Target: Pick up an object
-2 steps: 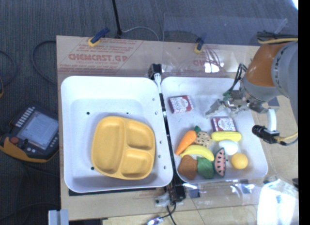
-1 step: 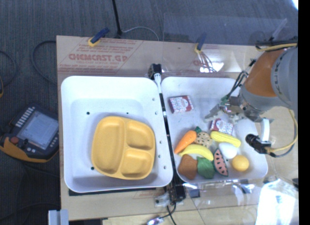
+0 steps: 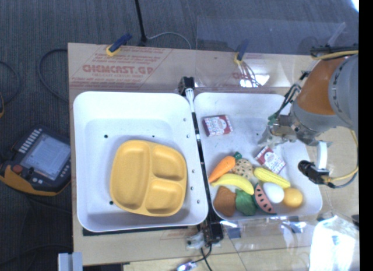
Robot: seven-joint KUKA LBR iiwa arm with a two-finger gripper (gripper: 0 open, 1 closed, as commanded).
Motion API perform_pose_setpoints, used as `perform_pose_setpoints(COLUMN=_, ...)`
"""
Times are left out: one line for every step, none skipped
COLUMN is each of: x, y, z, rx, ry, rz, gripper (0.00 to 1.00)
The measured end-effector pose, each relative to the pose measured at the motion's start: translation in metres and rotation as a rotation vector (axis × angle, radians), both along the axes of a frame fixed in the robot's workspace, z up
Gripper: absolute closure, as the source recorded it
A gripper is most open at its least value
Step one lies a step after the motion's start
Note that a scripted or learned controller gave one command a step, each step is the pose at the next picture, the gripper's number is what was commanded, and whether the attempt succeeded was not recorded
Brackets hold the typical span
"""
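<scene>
- Stood on dark grey carpet (image 3: 70,7): a bench (image 3: 134,69) topped with brown board, bearing two shallow white bins side by side.
- Nearest the camera, along the front of the right bin (image 3: 256,104): a heap of toy food packed close, with a brown piece (image 3: 224,201) touching a green piece (image 3: 245,203), then a watermelon slice (image 3: 263,200), a white egg (image 3: 273,193) and a yellow lemon (image 3: 293,197).
- Just behind these: a banana (image 3: 235,182), an orange carrot (image 3: 222,168) tilted toward the divider, and a yellow corn cob (image 3: 271,176).
- Level with the heap, in the left bin (image 3: 87,118): a yellow compartment tray (image 3: 148,176), lying flat, well apart from the food.
- Further back in the right bin: a small red-and-white packet (image 3: 270,159), tilted, directly under the gripper (image 3: 278,137).
- Hung right over that packet; fingers too hidden to tell open or shut, nothing seen held.
- Behind and left: a red-and-white carton (image 3: 217,125), alone near the divider.
- Entered from the right: the grey arm (image 3: 326,98) with orange band.
- Left of the bench, on the carpet: a handheld pendant (image 3: 38,160).
</scene>
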State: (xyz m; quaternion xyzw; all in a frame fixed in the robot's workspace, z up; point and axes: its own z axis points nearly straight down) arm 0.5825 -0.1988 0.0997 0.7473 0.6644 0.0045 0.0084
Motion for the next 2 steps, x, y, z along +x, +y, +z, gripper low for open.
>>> perform_pose_setpoints(x=0.000, y=0.000, z=0.000, rx=0.000, ry=0.001, rz=0.000, gripper=0.00)
perform_pose_setpoints(x=-0.037, y=0.046, z=-0.009, rx=-0.002, ry=-0.003, rz=-0.138, gripper=0.00)
